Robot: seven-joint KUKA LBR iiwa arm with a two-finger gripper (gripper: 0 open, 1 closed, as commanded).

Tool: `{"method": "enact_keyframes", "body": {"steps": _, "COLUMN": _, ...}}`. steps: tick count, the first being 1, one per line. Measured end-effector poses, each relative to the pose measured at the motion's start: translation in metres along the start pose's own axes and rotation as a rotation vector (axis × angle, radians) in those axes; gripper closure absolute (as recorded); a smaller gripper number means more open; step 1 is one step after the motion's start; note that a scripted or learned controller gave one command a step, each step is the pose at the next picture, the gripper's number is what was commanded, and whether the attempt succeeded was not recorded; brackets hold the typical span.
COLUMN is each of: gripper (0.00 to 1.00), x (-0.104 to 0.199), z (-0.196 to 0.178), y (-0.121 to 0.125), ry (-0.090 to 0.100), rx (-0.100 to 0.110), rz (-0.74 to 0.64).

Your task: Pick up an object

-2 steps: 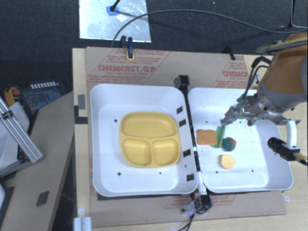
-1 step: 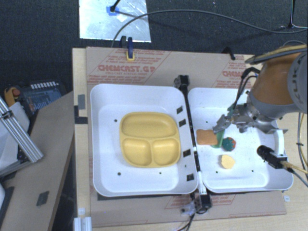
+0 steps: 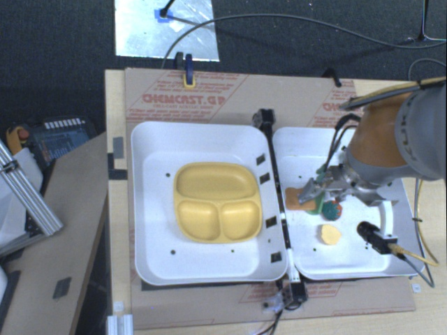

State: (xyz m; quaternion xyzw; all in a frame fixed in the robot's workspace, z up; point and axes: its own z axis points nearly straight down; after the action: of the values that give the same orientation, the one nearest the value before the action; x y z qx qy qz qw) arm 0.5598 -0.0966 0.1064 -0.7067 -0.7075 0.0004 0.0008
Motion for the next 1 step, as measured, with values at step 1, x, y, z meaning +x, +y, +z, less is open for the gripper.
{"method": "enact_keyframes", "body": {"steps": 1, "gripper": 1.00, "x": -0.0005, "z": -0.0130, "y": 0.0003, "ry": -0.001, "rx": -0.003, "rz": 0.001}}
